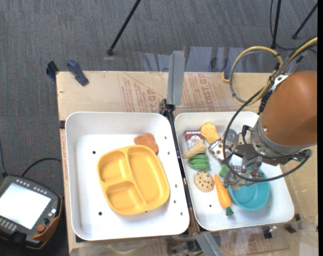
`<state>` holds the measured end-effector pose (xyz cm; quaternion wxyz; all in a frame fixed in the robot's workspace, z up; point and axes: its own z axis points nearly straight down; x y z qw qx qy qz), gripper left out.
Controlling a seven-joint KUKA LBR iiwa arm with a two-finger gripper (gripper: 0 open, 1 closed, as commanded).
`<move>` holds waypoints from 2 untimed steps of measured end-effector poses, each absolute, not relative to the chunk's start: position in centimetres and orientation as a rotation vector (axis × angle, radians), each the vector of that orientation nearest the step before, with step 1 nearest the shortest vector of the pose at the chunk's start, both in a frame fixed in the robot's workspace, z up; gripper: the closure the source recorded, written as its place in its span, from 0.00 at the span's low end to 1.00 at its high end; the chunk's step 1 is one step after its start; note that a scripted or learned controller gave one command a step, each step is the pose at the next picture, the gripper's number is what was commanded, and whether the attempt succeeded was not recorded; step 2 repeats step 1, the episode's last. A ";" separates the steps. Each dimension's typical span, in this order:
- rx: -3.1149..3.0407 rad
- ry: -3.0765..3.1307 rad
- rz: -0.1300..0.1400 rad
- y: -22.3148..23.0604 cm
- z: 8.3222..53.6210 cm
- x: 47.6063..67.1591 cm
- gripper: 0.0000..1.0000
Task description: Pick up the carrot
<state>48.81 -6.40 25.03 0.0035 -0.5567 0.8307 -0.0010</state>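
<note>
Small orange plastic carrot [222, 192] with green stub end, lying flat on floor of right-hand shallow white bin [278, 217]. Touching left rim of round teal bowl [252, 196], or so close no gap readable. Long axis running steeply: top end near upper-left edge of bowl, green stub pointing down toward bowl's lower-left. Round chocolate-chip cookie [204, 181] just left of carrot, well left of bowl; green ridged vegetable piece [199, 161] above that.

Jaws [237, 176] of grey arm hanging above bowl's upper-left rim, just up and right of carrot's top end. Nothing visible between them. Width not readable — tip lost in cables and dark hardware — so cannot tell wide or narrow.

Judgement: carrot lies down-left of jaws, near. Grasp best taken across the short width, so closing line wants to sit roughly crosswise to that steep axis. Bowl rim crowding right flank: risk of one finger landing on bowl instead of carrot. Cookie side offering more room.
</note>
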 end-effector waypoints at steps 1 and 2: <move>-2.428 1.995 0.014 -6.3 18.5 47.7 1.00; -2.428 1.995 0.014 -6.3 18.5 47.7 1.00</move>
